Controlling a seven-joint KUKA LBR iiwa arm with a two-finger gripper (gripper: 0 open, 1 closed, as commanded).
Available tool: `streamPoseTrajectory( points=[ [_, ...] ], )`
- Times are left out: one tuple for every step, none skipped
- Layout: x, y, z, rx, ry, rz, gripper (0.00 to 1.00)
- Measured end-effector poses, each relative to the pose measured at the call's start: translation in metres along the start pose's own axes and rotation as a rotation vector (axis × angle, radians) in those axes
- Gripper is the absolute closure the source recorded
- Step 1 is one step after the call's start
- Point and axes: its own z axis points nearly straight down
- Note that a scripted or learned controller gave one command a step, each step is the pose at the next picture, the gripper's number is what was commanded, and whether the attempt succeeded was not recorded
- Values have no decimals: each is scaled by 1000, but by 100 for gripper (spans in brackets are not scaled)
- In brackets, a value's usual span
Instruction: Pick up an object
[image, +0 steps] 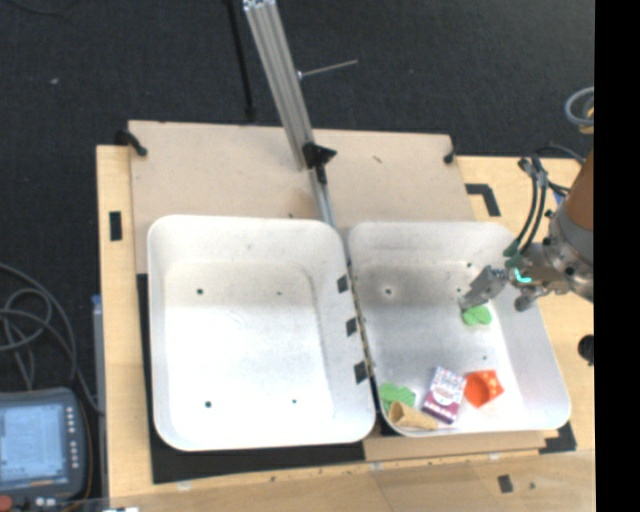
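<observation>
bench (250, 150) boards are seen from above, carrying two shallow white bins side by side. the left bin (170, 250) lies next to the right bin (400, 240), their inner walls touching along the middle. the arm (580, 200) enters from the right edge, and its gripper (500, 285) is held low over the right bin's right half. one grey finger (483, 287) is seen slanting down toward a small green object (478, 316), its tip just above that object; whether the fingers are spread or pressed together cannot be told, and nothing is seen between them. along the right bin's near wall are grouped an orange-red piece (482, 388), a purple and white packet (445, 394), a tan piece (412, 416) and a second green piece (396, 395).
</observation>
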Motion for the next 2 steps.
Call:
streamPoseTrajectory(
  points=[
    [0,1,-2,-4,-1,2,0],
    [7,-3,56,3,-1,4,0]
  ],
)
